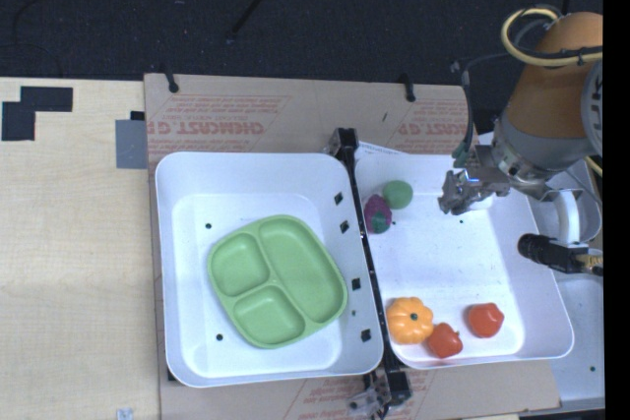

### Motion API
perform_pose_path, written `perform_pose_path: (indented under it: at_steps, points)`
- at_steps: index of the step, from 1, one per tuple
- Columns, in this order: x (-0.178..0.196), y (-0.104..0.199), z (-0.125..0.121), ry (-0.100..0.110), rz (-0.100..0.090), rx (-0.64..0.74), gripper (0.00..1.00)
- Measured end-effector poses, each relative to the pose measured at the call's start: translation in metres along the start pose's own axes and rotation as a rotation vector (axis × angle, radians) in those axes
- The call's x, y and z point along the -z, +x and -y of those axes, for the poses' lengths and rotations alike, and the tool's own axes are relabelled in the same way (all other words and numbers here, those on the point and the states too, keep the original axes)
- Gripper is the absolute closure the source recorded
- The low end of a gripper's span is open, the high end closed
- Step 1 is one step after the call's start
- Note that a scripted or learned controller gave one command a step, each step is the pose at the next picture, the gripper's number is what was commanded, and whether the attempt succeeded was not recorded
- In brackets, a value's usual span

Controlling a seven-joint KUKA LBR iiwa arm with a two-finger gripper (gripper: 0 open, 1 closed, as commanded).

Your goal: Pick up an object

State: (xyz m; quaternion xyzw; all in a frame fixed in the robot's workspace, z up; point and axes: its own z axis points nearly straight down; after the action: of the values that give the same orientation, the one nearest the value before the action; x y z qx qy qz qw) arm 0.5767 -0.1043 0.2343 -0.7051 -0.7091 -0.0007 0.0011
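Bins sit side by side on the bench: the left bin (187, 211) holds a green divided plate (277, 281) with three compartments, lying flat and turned at an angle, and the right bin (536, 310) holds the small toy foods. Along that bin's near edge lie an orange pumpkin-shaped toy (409, 320), a red toy (445, 340) touching it on its right, and another red, tomato-like toy (483, 320) just beside that one. Near the divider at the far end rest a dark purple toy (377, 212) and a green round toy (398, 194), close together. The gripper (461, 195) hangs over the far part of the right bin, to the right of the green toy and apart from it; nothing shows between its tips, and whether the jaws are wide or narrow cannot be told from this angle.
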Motion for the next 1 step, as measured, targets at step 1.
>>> perform_pose_path:
  at_steps: [1]
  points:
    - [0.0019,0.0459,-0.0157,0.001,0.001,-0.001,1.0]
